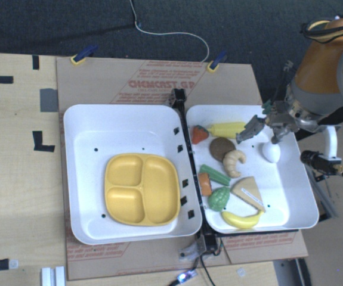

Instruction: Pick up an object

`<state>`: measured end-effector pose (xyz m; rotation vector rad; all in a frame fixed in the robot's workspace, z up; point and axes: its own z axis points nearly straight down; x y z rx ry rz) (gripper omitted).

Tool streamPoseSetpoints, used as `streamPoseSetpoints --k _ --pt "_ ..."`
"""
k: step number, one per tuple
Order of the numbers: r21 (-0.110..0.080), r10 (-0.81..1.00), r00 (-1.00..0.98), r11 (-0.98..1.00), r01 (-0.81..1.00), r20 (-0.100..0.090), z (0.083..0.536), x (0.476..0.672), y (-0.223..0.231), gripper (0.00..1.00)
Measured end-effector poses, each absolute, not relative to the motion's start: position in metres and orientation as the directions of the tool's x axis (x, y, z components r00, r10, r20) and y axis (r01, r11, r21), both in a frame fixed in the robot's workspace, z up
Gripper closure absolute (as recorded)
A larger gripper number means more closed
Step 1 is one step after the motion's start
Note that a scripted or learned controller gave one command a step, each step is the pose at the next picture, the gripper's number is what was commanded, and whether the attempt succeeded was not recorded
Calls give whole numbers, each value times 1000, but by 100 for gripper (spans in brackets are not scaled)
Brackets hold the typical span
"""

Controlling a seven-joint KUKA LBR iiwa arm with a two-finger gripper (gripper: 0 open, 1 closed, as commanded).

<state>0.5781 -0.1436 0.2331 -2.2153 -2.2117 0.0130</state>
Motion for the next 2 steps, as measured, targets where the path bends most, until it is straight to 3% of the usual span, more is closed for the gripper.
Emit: streamPoseSetpoints --k 1,2 --pt "-2 1000 -1 1 1000 0 240 581 -143 0" --pt "-6 1000 -1 1 1000 0 178 586 -145 0"
